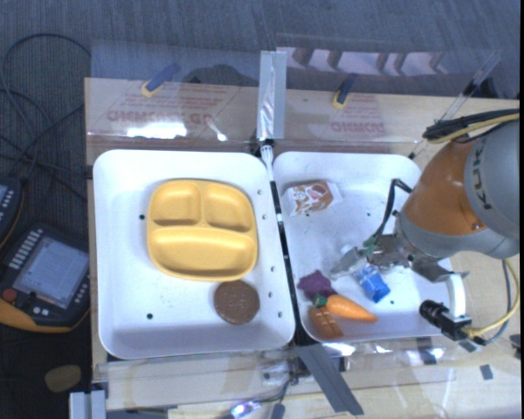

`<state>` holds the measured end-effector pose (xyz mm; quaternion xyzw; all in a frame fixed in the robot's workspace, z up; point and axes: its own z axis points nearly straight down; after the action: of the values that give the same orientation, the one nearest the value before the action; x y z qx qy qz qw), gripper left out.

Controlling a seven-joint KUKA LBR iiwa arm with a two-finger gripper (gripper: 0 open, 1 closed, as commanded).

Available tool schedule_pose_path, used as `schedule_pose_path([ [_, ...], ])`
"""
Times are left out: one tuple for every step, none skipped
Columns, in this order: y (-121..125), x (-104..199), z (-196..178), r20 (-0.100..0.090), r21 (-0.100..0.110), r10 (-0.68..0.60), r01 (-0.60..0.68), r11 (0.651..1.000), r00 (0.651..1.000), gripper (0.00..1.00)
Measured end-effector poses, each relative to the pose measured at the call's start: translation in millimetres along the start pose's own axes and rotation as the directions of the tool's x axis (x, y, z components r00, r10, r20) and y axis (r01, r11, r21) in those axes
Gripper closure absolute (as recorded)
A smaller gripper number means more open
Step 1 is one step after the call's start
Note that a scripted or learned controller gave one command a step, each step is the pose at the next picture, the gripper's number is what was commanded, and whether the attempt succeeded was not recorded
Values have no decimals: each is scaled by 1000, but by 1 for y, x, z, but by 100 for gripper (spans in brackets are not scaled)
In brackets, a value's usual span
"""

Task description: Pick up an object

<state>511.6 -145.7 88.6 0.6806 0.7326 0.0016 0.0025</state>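
Note:
In the right bin (pixel 349 168), my gripper (pixel 365 258) hangs low over the middle of the floor, below the arm's orange band (pixel 441 203). A small blue object (pixel 374 285) lies just in front of and below the gripper, close to it; whether they touch I cannot tell. An orange carrot (pixel 348 307) lies along the bin's front wall, with a purple object (pixel 314 284) to its upper left. A brown and white snack packet (pixel 310 197) rests at the bin's back left.
The left bin (pixel 122 321) holds a yellow divided plate (pixel 201 229) and a brown round disc (pixel 237 303) in front of it. A ridge (pixel 279 234) divides the two bins. Black cables (pixel 472 125) trail off the arm at the right.

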Motion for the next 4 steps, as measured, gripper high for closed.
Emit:
schedule_pose_path([
  [2, 0, -10, 1, -5, 0, 0, 1000, 1000, 100],
  [0, 3, -3, 9, -6, -116, 116, 993, 993, 100],
  [0, 5, -1, 6, -5, -119, 119, 993, 993, 0],
  [0, 6, -10, 6, -6, -119, 119, 993, 993, 100],
])
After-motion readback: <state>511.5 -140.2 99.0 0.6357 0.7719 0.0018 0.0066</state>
